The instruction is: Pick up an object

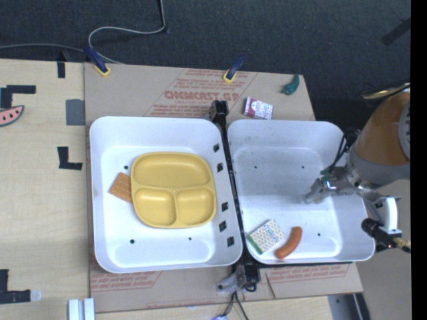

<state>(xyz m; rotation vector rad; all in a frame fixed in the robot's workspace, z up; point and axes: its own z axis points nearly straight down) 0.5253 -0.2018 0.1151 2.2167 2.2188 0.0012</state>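
Cardboard-covered worktop [193, 99]; jaws [319, 192], state I cannot tell, hover beyond the sausage [288, 243]: light, smooth, likely slippery; grip mid-length.

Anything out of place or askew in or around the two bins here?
Mostly tidy. A small red-and-white packet lies outside the bins on the cardboard behind the right bin. In the left bin, a brown flat piece is partly tucked under the yellow divided plate.
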